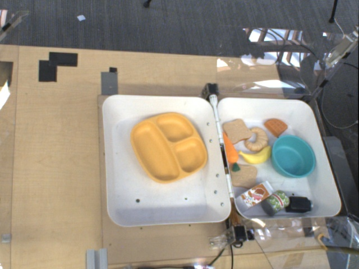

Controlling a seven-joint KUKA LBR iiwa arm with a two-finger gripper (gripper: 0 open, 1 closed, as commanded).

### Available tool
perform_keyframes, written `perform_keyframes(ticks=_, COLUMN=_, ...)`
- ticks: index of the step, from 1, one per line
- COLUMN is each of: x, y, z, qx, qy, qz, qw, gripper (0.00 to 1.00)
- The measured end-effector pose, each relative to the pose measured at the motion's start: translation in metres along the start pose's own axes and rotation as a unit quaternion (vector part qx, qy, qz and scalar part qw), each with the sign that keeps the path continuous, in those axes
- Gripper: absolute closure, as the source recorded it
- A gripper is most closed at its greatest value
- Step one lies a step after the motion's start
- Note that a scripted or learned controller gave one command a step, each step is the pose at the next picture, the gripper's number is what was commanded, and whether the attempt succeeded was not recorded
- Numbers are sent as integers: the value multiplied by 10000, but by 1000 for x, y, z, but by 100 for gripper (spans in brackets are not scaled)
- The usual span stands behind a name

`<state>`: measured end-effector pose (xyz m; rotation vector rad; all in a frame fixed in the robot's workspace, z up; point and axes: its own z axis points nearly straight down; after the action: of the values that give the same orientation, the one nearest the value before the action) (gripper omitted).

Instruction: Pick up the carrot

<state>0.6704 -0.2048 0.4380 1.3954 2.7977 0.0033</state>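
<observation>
The carrot (230, 151) is a small orange toy with a green tip, lying along the left wall of the right bin (314, 122). It sits beside a slice of toast (237, 130) and a yellow banana (255, 156).
The left bin (120, 167) holds a yellow divided plate (168, 146). In the right bin are a teal bowl (293, 156), a pretzel-like ring (257, 139), an orange-brown piece (275, 126), another toast slice (244, 175), a small packet (257, 195) and a dark can (277, 202).
</observation>
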Motion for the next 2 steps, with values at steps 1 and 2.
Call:
perform_keyframes(ticks=1, x=0, y=3, z=-14, qx=-55, qy=-60, qz=-29, qw=10000, gripper=100)
perform_keyframes(ticks=2, x=0, y=6, z=-28, qx=-104, qy=-119, qz=-51, qw=9999, gripper=100)
